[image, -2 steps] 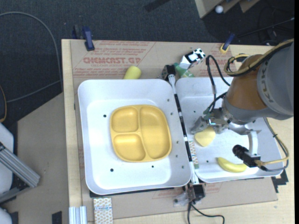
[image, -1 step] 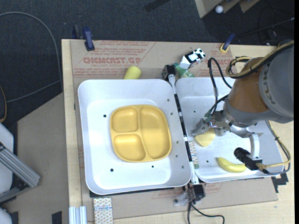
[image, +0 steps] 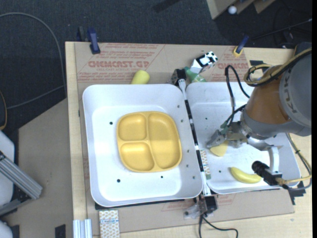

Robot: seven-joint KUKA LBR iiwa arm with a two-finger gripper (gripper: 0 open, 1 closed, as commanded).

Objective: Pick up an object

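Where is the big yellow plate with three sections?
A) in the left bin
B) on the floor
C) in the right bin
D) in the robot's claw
A: the yellow plate lies flat in the middle of the left bin, while the claw is over in the right bin near a small yellow piece.
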